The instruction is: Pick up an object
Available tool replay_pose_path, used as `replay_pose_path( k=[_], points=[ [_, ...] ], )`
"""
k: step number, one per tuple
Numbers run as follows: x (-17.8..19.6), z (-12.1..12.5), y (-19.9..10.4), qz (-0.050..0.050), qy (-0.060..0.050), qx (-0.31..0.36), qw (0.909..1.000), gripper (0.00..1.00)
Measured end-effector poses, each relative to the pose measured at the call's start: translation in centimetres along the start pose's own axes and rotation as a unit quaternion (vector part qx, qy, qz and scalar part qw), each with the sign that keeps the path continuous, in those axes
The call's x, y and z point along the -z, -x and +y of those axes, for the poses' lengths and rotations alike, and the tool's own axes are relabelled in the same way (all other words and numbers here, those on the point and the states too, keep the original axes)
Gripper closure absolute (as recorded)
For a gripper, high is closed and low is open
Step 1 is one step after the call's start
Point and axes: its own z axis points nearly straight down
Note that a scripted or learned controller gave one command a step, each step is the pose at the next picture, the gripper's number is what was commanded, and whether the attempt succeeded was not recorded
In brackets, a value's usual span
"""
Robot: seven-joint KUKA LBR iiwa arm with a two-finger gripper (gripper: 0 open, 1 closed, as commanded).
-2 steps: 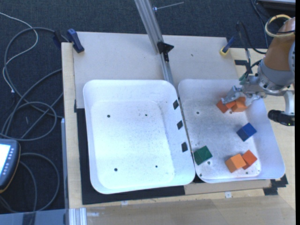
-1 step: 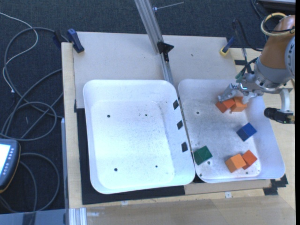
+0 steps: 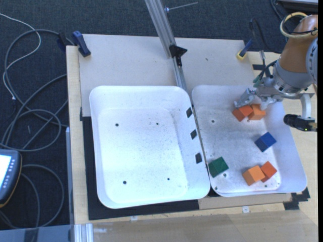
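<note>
Bench (image 3: 126, 64), pale board, lying on dark carpet (image 3: 40, 14) with loose cables (image 3: 25, 115). Gripper (image 3: 254, 98), closure unclear, hovering at orange blocks (image 3: 248, 112) in right bin (image 3: 227, 185); left bin (image 3: 101, 135) sitting alongside.

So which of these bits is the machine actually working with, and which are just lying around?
Part of the job:
- claw, down in the right bin
- orange blocks just under the claw
- blue block
- green block
- orange blocks near the front

Just lying about:
- left bin
- loose cables on the floor
- blue clamp
- metal post
</note>
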Motion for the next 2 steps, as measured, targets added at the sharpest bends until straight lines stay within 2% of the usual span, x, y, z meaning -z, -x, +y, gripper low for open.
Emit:
replay_pose_path(
  k=[2],
  points=[
    [-0.05,0.08,-0.09,0.001,0.000,0.001,1.0000,0.00]
  ],
)
